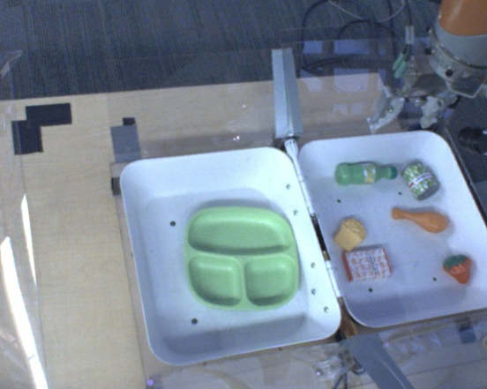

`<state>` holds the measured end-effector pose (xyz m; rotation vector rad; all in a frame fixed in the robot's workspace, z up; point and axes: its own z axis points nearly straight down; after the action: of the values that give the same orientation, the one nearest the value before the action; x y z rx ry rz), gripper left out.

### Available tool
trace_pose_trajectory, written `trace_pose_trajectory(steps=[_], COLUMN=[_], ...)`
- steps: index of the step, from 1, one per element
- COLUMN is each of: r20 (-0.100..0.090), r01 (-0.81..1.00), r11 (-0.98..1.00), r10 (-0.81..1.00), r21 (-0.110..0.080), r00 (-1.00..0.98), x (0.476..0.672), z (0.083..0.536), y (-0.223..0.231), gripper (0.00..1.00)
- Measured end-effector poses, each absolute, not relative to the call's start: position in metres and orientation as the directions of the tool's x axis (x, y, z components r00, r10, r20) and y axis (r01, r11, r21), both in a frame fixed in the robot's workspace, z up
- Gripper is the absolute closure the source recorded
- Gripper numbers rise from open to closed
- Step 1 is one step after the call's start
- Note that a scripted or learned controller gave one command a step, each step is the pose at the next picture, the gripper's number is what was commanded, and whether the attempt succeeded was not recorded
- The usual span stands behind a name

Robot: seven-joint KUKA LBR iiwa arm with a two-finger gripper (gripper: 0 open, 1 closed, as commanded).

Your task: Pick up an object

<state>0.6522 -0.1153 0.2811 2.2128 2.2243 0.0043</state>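
Note:
The right bin (484, 229) holds several toy foods. A green bottle (365, 172) lies on its side near the far wall, with a small green can (420, 180) to its right. An orange drumstick-shaped piece (422, 219) lies mid-right, and a yellow chunk (349, 234) sits near the bin's left wall. A red-and-white flat packet (367, 264) lies in front of the chunk. In the front right corner sits a red strawberry (457, 269). My gripper (407, 111) hangs over the bin's far rim, open, with nothing between its fingers, well above and behind the bottle.
The left bin (152, 246) holds a green divided plate (241, 256). A grey post (284, 95) stands behind the seam between the bins. Black cables (352, 6) trail behind the right bin. Bare wooden bench (60, 284) extends to the left.

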Motion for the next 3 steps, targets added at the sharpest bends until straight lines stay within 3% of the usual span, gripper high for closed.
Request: trace_pose_trajectory(steps=[1,2,3], r20=[-0.001,-0.01,-0.021], r01=[0.989,0.982,0.952], r11=[0.151,0.186,0.303], r10=[0.989,0.983,0.953], r21=[0.004,0.034,0.041], r00=[-0.151,-0.185,-0.302], x=[0.626,0.63,0.641], z=[0.151,0.117,0.111], y=[-0.163,-0.191,-0.203], gripper=[0.0,0.0,0.0])
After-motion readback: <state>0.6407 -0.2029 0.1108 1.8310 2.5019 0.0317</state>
